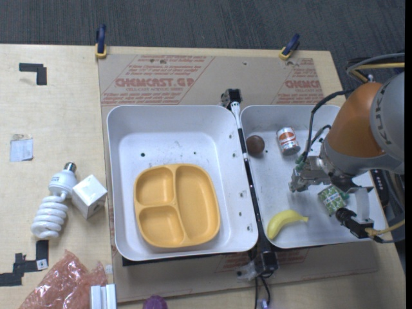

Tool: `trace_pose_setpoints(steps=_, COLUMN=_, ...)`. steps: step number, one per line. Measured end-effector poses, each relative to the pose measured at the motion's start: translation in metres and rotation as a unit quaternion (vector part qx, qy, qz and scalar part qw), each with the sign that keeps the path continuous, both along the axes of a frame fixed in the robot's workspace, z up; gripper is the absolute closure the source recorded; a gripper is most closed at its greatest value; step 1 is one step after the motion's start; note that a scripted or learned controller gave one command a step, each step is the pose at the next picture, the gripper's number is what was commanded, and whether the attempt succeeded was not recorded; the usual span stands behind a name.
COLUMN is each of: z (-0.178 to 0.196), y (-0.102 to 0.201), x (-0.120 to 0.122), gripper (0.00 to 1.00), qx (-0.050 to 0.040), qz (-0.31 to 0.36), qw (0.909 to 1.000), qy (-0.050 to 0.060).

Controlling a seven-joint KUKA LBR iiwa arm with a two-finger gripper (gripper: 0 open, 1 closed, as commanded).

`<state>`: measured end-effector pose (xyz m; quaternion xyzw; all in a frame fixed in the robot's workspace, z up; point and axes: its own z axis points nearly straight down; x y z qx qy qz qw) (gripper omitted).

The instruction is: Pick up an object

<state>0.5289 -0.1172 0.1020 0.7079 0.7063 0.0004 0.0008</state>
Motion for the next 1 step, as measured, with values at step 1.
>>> trace_pose_setpoints(steps=1, z=0.0043, y=-0.0601, x=0.0145, gripper=1.00, qx=-0.0003, qz=0.001, qw=1.0000, qy=0.000)
